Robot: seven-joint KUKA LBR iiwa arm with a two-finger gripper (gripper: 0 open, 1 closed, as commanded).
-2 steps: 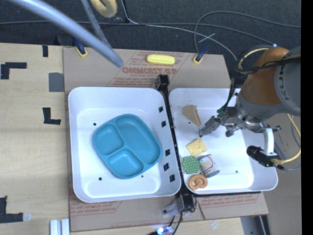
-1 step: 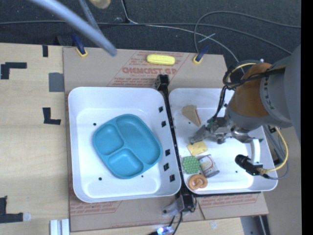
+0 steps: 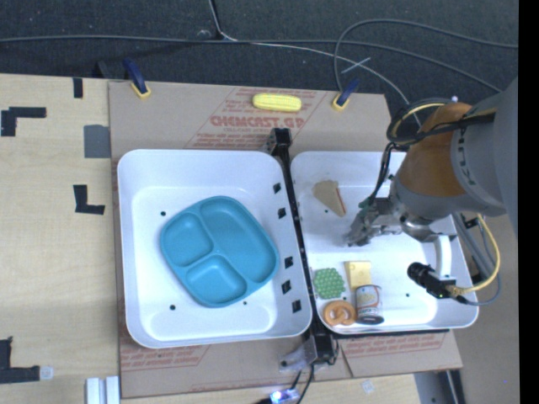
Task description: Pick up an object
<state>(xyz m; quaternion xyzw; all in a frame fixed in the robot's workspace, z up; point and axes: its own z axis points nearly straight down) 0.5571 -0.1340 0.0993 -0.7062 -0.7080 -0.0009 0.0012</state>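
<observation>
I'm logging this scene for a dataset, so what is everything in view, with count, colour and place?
bins: two, white, side by side on cardboard
divided plate: one, blue, in the left bin
wedge: one, tan, right bin, upper part
green item: one, right bin, near the divider
yellow block: one, right bin, beside the green item
can: one, right bin, front edge
pretzel-like ring: one, orange, left of the can
corn cob: one, yellow, on the cardboard behind the bins
clamps: two, blue and yellow, cardboard's back edge
arm: one, grey with an orange band, over the right bin
pincer: one, dark, low in the right bin
</observation>
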